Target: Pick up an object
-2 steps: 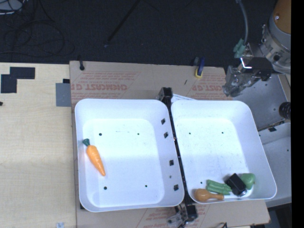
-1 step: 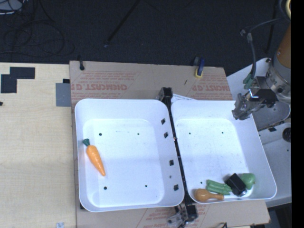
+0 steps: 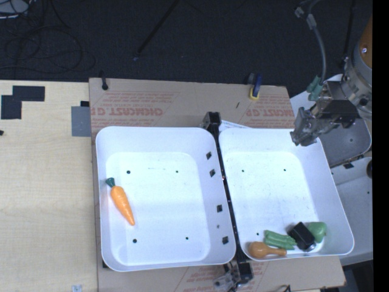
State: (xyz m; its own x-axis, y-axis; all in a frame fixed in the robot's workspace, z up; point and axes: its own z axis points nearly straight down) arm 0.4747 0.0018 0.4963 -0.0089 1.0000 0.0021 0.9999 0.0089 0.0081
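Note:
An orange toy carrot (image 3: 122, 204) with a green top lies at the left side of the left bin (image 3: 155, 135). At the near right corner of the right bin (image 3: 331, 184) sit a green pod-shaped toy (image 3: 279, 239), a black block (image 3: 302, 235), a green rounded toy (image 3: 317, 229) and an orange pear-shaped toy (image 3: 265, 250), bunched together. My gripper (image 3: 302, 134) hangs over the far right corner of the right bin, well away from all of them, with nothing seen between its fingers.
The two white bins sit side by side on a cardboard sheet (image 3: 182, 105), joined by a black clamp strip (image 3: 220, 187). A yellow-blue clip (image 3: 255, 89) stands at the cardboard's far edge. A pale wooden bench top (image 3: 42, 181) extends to the left.

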